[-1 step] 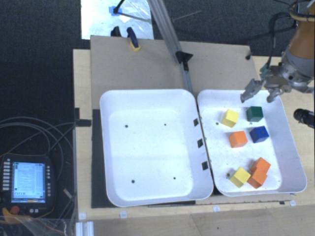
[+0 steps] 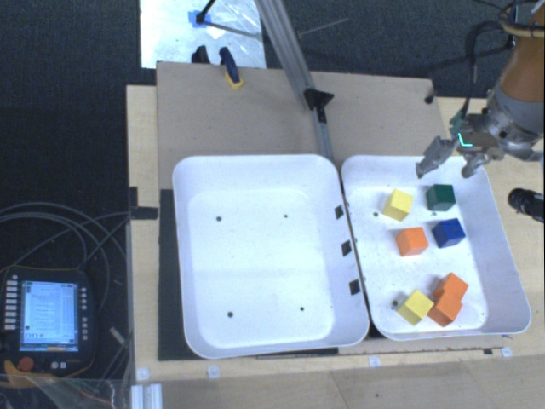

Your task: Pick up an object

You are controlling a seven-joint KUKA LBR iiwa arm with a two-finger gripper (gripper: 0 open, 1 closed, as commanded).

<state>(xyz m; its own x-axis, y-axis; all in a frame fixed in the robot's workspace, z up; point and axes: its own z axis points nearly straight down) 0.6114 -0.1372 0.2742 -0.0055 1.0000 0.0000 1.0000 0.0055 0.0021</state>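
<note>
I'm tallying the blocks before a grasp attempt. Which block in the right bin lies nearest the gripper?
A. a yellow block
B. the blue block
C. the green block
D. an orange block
C: the green block sits at the far end of the right bin, just below the gripper, with the blue block farther off.

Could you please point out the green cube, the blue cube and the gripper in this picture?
green cube (image 2: 440, 197), camera view, on its top face.
blue cube (image 2: 448, 232), camera view, on its top face.
gripper (image 2: 451, 163), camera view, midway between its two fingertips.
</note>
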